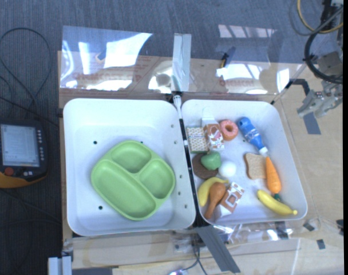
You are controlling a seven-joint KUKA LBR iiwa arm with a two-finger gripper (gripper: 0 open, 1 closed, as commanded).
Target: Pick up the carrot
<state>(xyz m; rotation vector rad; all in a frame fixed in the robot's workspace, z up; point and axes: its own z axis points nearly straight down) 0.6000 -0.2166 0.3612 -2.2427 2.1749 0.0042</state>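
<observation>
Occupying the bench side by side, two white bins are recorded: the left bin (82,130) carries a green divided plate (134,179), the right bin (285,153) an assortment of toy food. The gripper (320,103) is seen outside the right bin's far right corner, well apart from the food; its opening cannot be told. The carrot (272,176) is found near the right wall, touching the bread slice (254,165), above the banana (275,203).
</observation>
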